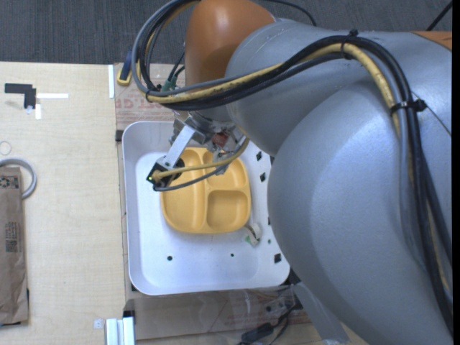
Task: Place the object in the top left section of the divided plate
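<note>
A yellow divided plate (pixel 208 203) lies in the white bin (pixel 147 264), with two of its lower sections in plain sight. My gripper (pixel 215 141) hangs over the plate's far edge, under the orange band of the wrist. The wrist and cables cover the plate's upper sections. No object shows between the plate and the gripper. A small pale green thing (pixel 251 239) lies on the bin floor just off the plate's lower right corner.
The grey arm (pixel 359 178) covers the right half of the view, including the bin's right side. On the wooden bench to the left lie a brown paper bag (pixel 11 243), a grey ring (pixel 27 177) and a small black bracket (pixel 21 92).
</note>
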